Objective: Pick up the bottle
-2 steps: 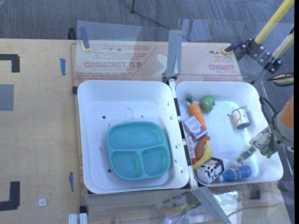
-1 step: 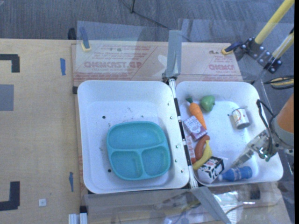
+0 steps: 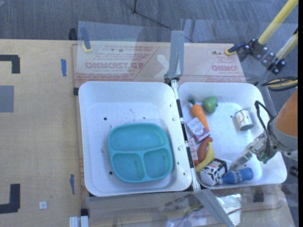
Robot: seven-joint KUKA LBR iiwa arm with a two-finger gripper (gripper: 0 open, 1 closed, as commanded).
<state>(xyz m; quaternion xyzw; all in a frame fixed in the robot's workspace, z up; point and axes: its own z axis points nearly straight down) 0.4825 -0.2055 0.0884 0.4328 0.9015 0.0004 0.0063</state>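
Observation:
The blue bottle lies on its side at the front edge of the right bin, its neck pointing right. Its left end rests against a black-and-white carton. My gripper reaches in from the right and slants down to the left. Its tip sits just above and behind the bottle, and nothing shows held in it. The orange band of the arm is at the right edge.
The right bin also holds a carrot, a green pepper, a small can, a pink packet and a banana. A teal divided plate lies in the left bin.

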